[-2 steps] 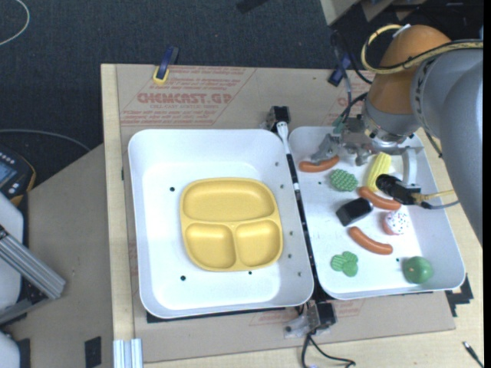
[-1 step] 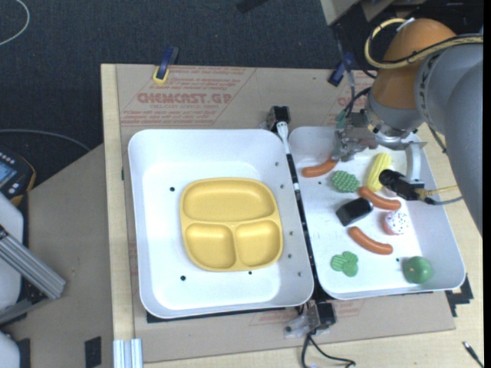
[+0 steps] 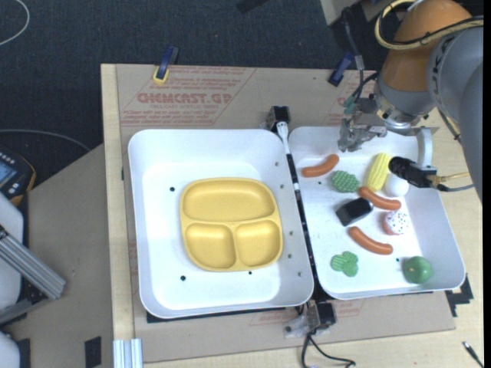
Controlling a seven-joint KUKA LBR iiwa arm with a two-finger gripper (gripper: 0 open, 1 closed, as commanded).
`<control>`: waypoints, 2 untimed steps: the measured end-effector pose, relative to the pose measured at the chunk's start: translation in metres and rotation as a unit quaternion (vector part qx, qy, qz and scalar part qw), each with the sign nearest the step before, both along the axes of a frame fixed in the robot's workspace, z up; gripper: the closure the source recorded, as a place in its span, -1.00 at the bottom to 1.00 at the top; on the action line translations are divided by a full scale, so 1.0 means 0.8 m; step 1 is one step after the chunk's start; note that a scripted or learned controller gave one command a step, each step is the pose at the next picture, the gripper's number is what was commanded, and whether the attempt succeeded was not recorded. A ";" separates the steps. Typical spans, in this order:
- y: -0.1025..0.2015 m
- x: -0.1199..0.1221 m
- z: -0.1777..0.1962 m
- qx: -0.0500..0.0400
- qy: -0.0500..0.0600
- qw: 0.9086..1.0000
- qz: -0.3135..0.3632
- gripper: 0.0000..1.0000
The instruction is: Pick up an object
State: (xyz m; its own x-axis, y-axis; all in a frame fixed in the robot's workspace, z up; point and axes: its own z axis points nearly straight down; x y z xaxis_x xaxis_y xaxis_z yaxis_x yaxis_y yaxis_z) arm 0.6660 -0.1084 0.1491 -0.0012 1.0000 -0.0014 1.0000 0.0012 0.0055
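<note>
Arm: grey with an orange band, reaching in from the right; wrist sits over the far part of the right bin (image 3: pixel 453 259).
Gripper (image 3: pixel 354 140): low over the far left corner of the right bin, above bare white floor; whether it is spread or closed cannot be told at this size, and no item is seen in it.
Left bin (image 3: pixel 146 205): carries a yellow divided tray (image 3: pixel 230 222), three compartments, nothing in them.
Candidate items, right bin: sausage (image 3: pixel 320 165) nearest the gripper, just in front of it; corn cob (image 3: pixel 377 170) beside it to the right; dark green piece (image 3: pixel 344 181); black block (image 3: pixel 354 210); second sausage (image 3: pixel 380 199); third sausage (image 3: pixel 371 240); white speckled item (image 3: pixel 397 222); leafy green piece (image 3: pixel 344 264); round green ball (image 3: pixel 417 269) in the near right corner.
Item condition: all lie on the bin floor, none lifted.
Tabletop (image 3: pixel 192 94): brown board under both bins.
Task status: by my judgement early; approach only, no grasp made.
Remaining: settle on one item, probably the nearest sausage, close on it, raise it clear of the bin.
</note>
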 end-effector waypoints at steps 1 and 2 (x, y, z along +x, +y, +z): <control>0.010 0.001 0.060 0.000 -0.001 1.000 0.000 1.00; 0.010 0.002 0.098 0.000 0.000 1.000 0.000 1.00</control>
State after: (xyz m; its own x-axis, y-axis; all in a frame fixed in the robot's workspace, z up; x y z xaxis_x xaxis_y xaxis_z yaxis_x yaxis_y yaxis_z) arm 0.6678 -0.1001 0.2274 -0.0010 1.0000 -0.0013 1.0000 0.0010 0.0062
